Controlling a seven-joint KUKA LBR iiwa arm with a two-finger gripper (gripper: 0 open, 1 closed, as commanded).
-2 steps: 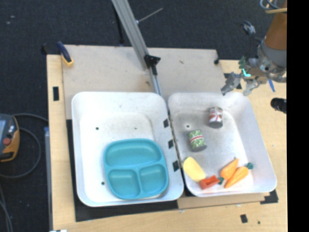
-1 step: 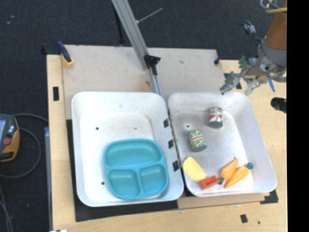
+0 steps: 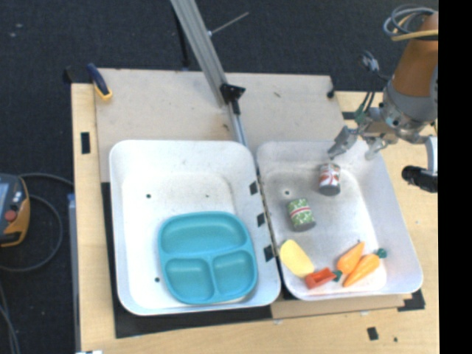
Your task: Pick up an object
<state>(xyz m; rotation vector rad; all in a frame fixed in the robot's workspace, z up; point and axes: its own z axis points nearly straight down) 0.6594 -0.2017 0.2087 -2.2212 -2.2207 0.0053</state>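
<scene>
Bench point(image 3: 184, 105): one, pale wood, carrying two shallow white bins side by side.
Left bin point(image 3: 147, 168): one, holding a single tray.
Right bin point(image 3: 394, 227): one, holding six small things.
Arm point(image 3: 414, 72): one, grey with an orange band, above the right bin's far right corner.
Tray point(image 3: 207, 257): one, teal, three compartments, lying flat near the left bin's front edge, towards its right side.
Gripper point(image 3: 360, 143): one, over the right bin's far edge; its two fingers stand apart, with nothing between them.
Cans: two. The red and white can point(image 3: 329, 178) lies just below the gripper, in the far half of the right bin. The green can point(image 3: 301, 213) sits near the middle, closer to the left wall.
Carrots point(image 3: 358, 262): two, orange, side by side and touching, near the right bin's front right corner.
Yellow piece point(image 3: 296, 257): one, near the right bin's front left corner.
Red piece point(image 3: 319, 277): one, by the front edge, between the yellow piece and the carrots, touching the carrots.
</scene>
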